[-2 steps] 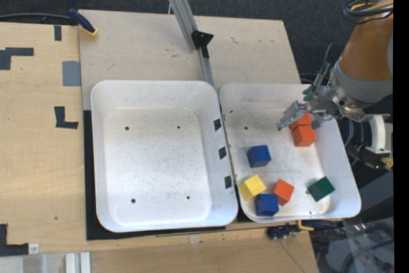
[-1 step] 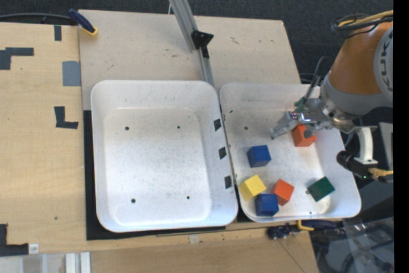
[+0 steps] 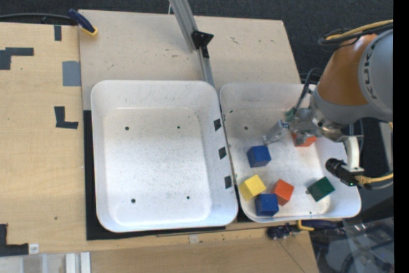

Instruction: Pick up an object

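End effector (image 3: 285,129): low in right bin (image 3: 271,99), finger state unclear
Blue cube (image 3: 259,155): just below it, edges slanted

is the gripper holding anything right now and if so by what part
It cannot be told. The gripper is low in the right bin, with a red block close beside it under the wrist, but no object visibly sits between the jaws.
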`<state>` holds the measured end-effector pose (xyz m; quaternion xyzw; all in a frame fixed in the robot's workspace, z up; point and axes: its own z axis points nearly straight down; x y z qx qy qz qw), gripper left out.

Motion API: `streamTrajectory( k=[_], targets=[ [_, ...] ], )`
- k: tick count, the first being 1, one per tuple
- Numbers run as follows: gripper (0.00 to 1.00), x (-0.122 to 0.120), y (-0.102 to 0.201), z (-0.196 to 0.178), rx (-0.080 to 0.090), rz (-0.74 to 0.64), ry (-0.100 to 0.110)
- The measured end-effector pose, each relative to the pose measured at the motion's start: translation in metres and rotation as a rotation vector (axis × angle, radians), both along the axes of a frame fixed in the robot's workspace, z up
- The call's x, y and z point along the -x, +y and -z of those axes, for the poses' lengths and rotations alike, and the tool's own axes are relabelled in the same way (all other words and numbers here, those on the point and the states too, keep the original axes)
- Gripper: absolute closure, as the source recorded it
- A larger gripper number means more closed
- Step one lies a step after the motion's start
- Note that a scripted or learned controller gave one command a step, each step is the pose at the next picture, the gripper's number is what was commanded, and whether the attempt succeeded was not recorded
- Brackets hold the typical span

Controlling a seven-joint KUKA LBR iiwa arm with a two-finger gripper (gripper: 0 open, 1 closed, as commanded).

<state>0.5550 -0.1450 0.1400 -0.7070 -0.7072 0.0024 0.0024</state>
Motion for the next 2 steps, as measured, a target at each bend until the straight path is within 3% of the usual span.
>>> streamTrajectory(
  k=[1,2],
  targets=[
    [1.0,-0.001,0.001,-0.013,-0.001,-0.002,-0.004],
    [1.0,-0.005,0.004,-0.076,0.001,-0.002,-0.012]
  ],
)
